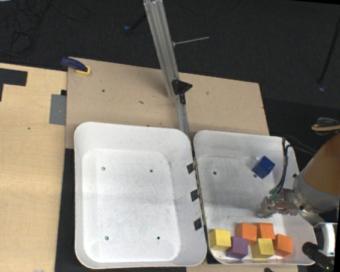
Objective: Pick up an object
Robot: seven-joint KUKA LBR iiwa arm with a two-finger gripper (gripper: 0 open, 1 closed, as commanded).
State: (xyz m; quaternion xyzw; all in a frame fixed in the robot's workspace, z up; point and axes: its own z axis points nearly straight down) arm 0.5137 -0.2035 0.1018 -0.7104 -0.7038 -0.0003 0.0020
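The right bin (229,146) holds a blue block (263,166) near its far side. Along its near edge lies a cluster of blocks: a yellow one (221,238), a purple one (240,248), an orange one (247,231) and several more in orange and yellow. My gripper (273,208) is low inside the right bin, just above the cluster and below the blue block. It touches neither, as far as I can see. Nothing shows in its grasp.
The left bin (129,194) lies beside the right one, with dark clips (193,194) along the shared rim. A slanted metal rail (165,47) rises behind the bins. The grey arm with its orange band (329,170) enters from the right.
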